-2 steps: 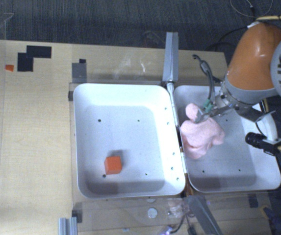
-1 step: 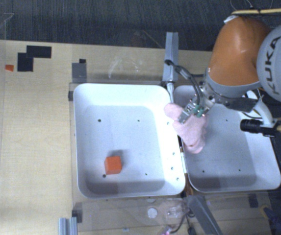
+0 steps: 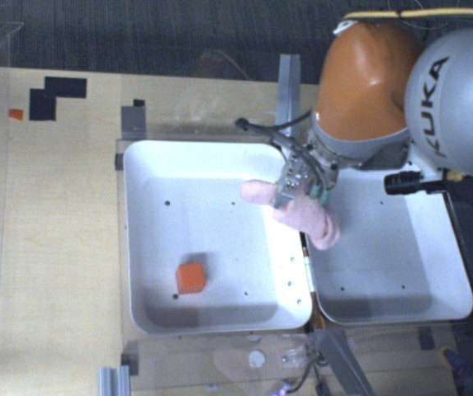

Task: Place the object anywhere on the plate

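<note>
My claw [image 3: 290,190] is closed on the pink toy [image 3: 302,211] — it hangs between my fingers, above the wall between the two bins. I see no plate, so I should carry it slowly, grip firm, no swinging — then release low.

So there's a pink thing [image 3: 302,210], soft-looking and kinda lumpy, like a plush or a rag. It sits just right of the frame's centre, stretched on a slant from upper left to lower right, straddling the seam where the two bins meet. Its left end pokes over the left bin, its fatter right end hangs over the right one. Can't tell exactly what it is. I don't see a plate I could point to.
</note>
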Robot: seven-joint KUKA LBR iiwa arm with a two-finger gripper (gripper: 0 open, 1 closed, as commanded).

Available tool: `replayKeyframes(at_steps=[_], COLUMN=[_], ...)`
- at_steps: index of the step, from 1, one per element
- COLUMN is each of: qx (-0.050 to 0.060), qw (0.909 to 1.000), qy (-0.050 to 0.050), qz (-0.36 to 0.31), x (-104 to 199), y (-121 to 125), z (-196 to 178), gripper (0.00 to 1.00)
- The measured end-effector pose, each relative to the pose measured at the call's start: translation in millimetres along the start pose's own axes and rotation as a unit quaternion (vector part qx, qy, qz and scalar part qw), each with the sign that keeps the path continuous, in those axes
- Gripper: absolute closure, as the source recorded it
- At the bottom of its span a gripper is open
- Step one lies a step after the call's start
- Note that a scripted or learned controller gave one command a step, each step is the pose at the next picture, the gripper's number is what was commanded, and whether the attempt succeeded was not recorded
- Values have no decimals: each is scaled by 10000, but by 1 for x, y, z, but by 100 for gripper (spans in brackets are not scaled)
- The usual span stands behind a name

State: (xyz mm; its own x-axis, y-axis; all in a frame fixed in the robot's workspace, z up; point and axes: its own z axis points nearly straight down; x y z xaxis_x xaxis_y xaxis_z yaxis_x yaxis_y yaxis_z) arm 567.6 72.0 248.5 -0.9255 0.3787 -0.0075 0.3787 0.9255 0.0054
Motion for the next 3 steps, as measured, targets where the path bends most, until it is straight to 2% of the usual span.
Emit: replayKeyframes(at_steps=[1, 2, 3], qx=[-11, -9, -10], qw=[9809, 9807, 9808], qy=[-6, 10, 7], qz=[-1946, -1955, -1952], x=[5, 23, 22], y=[52, 98, 97], z=[1, 19, 19], gripper=[100, 100, 0])
